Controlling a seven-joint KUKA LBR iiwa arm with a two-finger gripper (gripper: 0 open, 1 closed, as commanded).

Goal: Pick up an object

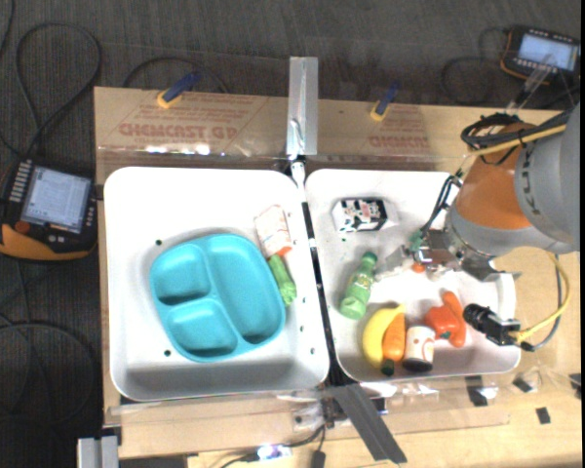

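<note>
Reaching in from the right, my arm [502,198] hangs over the right bin [322,261], with my jaws low over its right-hand part, near the bare white floor by the far wall. Whether the jaws stand wide or narrow I cannot tell, for the wrist hides them from above, and I see nothing held between them

Several things lie within that bin. A green bottle [359,286] lies to the left of the jaws, apart from them, tilted with its cap toward the far side. A black-and-white carton [361,214] sits farther left and up, near the far wall, well apart from the jaws. Below the jaws, toward the near wall, an orange toy [448,320] lies closest to them, though I cannot tell if it touches. Beside it stand a small white bottle [419,347], a carrot [395,337] and a yellow banana [376,328], the last two pressed together

Over in the left bin [127,261] a blue divided plate [216,295] lies flat, with a white-and-red packet [273,230] and a green tube [285,281] along its right edge, all far from my jaws. Both bins rest on the desk [127,115]
</note>
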